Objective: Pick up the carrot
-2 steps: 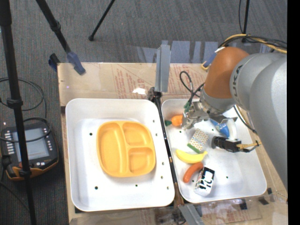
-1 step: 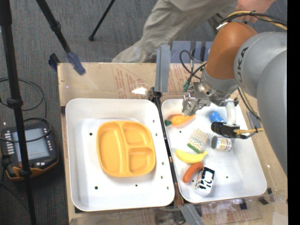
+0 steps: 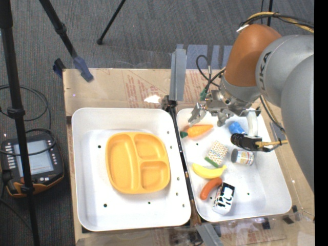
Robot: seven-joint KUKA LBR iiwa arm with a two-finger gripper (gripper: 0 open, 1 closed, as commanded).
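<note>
The grey KUKA arm is reached in from the right and bent down over the far end of the right bin. Its gripper is spread open, nothing held, fingers straddling the space just above the carrot. The carrot is laid at the bin's far left corner, beyond a banana. A yellow divided plate is set in the left bin.

Grey arm, orange band, black cables
</note>
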